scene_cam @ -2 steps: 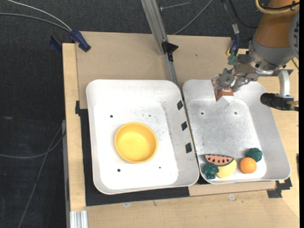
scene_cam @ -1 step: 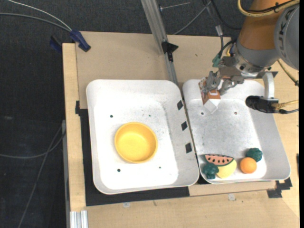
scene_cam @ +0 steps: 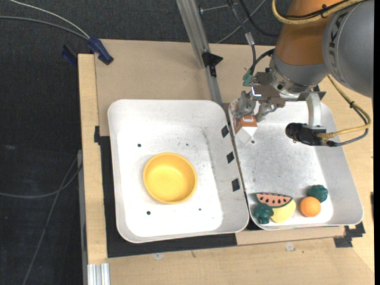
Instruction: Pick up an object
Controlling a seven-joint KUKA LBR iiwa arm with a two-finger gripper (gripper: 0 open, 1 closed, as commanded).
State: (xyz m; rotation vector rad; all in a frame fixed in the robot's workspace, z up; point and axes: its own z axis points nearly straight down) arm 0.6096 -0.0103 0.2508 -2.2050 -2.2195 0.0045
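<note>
Landmark: the shallow white right-hand bin (scene_cam: 297,159).

The grey arm with orange band (scene_cam: 309,22) reaches over the bin's far-left corner. The hand (scene_cam: 248,116) hangs there, low by the corner wall. A small orange-and-white block-like object (scene_cam: 247,122) sits right at its tip; too small and blurred to say whether it lies between the fingers, is merely touched, or is part of the hand. Cannot tell how the hand stands.

Along the bin's near wall, well apart from the hand:
- red watermelon-slice toy (scene_cam: 273,199), leaning on a pale yellow rounded toy (scene_cam: 285,211)
- dark green lumpy toy (scene_cam: 263,213), at the near-left corner
- round orange ball-like fruit toy (scene_cam: 309,206)
- second dark green lumpy toy (scene_cam: 319,192), just beyond it

Judgement: these rest clustered against the wall, awkward for a grasp.

Left of this bin, in the neighbouring shallow white bin (scene_cam: 124,123) on the tan wooden counter (scene_cam: 154,70), sits a round yellow plastic bowl (scene_cam: 170,177), upright.
</note>
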